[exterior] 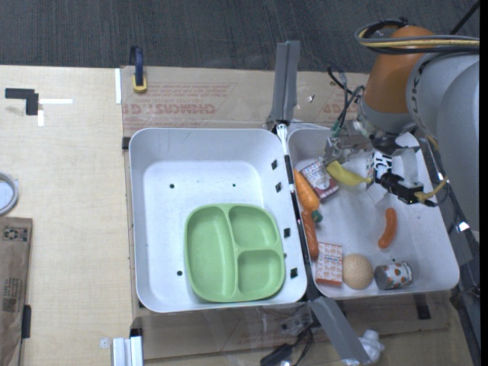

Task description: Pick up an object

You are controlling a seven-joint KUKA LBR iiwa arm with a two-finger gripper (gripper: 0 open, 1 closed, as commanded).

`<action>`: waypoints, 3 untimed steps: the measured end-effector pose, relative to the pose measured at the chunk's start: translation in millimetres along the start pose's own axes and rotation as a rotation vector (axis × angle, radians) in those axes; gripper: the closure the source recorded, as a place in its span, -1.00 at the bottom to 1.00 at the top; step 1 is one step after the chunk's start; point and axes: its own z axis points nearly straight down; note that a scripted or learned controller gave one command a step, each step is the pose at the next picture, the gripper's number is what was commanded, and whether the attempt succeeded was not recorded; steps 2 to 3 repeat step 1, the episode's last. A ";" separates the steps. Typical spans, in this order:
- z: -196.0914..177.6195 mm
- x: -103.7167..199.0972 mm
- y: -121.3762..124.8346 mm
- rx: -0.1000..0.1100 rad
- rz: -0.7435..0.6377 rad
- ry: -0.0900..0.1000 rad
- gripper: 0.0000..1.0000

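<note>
Your arm (427,75) reaches in from the right over the far end of the right bin (427,280), its orange band uppermost, and your hand (345,152) hangs low above that bin's far left corner; whether the hand is apart or together you cannot tell, and nothing is seen held in it. A banana (347,175) lies just beside and below the hand, touching a red packet (319,180). Along the bin's left wall lie an orange carrot (306,192) and, nearer you, a second carrot (311,236). A sausage (387,228) lies apart near the middle. At the near end sit a printed card (329,263), an egg (357,271) and a small can (393,274). The left bin (152,204) holds a green divided plate (235,252). Both bins rest on the bench (61,204).
</note>
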 end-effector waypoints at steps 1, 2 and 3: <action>-104.5 44.8 4.4 0.011 -0.021 0.002 1.00; -104.5 44.8 4.4 0.011 -0.021 0.002 1.00; -104.5 44.8 4.4 0.011 -0.021 0.002 1.00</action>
